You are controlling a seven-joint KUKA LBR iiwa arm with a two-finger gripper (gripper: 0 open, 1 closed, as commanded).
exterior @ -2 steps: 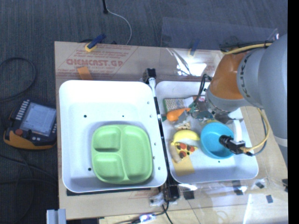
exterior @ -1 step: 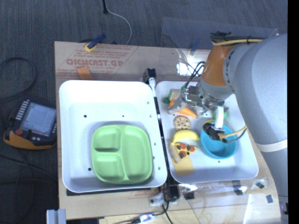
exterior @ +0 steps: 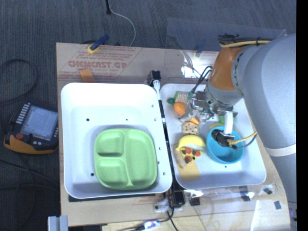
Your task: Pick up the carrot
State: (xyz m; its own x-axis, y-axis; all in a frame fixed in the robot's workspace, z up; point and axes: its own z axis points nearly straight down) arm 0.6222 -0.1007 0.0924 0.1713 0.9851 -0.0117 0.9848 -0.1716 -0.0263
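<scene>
A robotics lab: a cardboard-topped bench (exterior: 115, 64), loose cables (exterior: 120, 18) and a teach pendant (exterior: 31, 129) on carpet.

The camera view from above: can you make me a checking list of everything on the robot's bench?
Surface: two shallow white bins side by side on a brown board.
Job's things: small orange carrot in the right bin, near its far left corner.
Clutter: green divided plate in left bin; blue bowl, yellow banana, pizza slice, cracker.
Grippers: gripper low beside the carrot.
Cables: black cable on floor.
Surroundings: grey carpet, handheld controller.
</scene>
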